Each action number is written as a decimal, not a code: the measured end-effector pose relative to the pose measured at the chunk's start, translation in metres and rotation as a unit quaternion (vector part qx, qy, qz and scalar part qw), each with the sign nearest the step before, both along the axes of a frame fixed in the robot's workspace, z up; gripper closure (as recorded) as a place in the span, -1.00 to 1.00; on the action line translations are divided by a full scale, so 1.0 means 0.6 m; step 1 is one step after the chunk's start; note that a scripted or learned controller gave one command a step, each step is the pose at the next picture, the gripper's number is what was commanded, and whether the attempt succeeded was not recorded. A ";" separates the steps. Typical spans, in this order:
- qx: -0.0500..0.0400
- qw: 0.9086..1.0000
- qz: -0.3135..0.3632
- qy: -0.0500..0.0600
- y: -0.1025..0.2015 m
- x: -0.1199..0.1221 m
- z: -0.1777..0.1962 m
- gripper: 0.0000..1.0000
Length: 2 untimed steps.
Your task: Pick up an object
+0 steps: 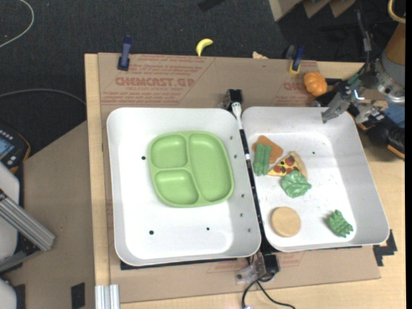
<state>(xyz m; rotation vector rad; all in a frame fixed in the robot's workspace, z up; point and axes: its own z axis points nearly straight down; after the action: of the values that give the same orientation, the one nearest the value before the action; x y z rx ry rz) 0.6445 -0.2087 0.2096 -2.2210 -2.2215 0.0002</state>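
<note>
The right bin (360,172) holds several toy foods: a pizza slice (288,165), a green pod (262,159) beside an orange wedge (273,148), a leafy green piece (296,185), a round tan cookie (285,221) and a small green floret (339,224). My gripper (342,105) hangs over the bin's far right corner, well away from all of them. Its fingers look open, with nothing between them.
The left bin (129,217) carries a green divided plate (191,168). On the cardboard behind the bins lie an orange toy (315,82) close to the gripper, a yellow banana (204,45) and two blue clamps (124,53) (296,58).
</note>
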 end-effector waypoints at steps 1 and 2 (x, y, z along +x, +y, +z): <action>0.002 1.000 0.000 0.005 0.043 -0.047 -0.180 -1.00; 0.000 1.000 0.002 -0.002 0.153 -0.073 -0.041 -1.00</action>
<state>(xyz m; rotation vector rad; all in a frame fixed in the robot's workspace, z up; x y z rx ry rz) 0.6008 -0.1166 0.1849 -2.2173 -2.2281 -0.0045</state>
